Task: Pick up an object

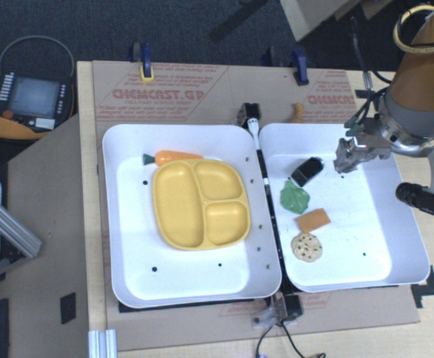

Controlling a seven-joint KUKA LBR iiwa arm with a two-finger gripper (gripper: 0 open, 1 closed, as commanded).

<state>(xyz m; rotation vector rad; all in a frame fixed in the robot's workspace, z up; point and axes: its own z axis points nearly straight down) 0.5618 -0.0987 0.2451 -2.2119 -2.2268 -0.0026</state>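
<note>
Glossy white plastic bins (127,200), matt yellow tray (200,203)

Two white bins (120,222) – one yellow tray (200,203), carrot (174,156), cookie (306,247)

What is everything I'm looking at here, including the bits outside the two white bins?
Left bin: one, white, left half of bench.
Right bin: one, white, right half.
Divided plate: one, yellow, in left bin.
Toy carrot: one, orange, green tip, behind the plate.
Black block: one, right bin, upper left.
Green piece: one, below the block.
Orange-tan slab: one, below the green piece.
Cookie: one, tan, speckled, nearest the front.
Handheld screen unit: one, dark, far left.
Clamps: two, blue, board's back edge.
Arm: one, grey and orange, right.
Gripper: one, grey, over right bin.
</note>
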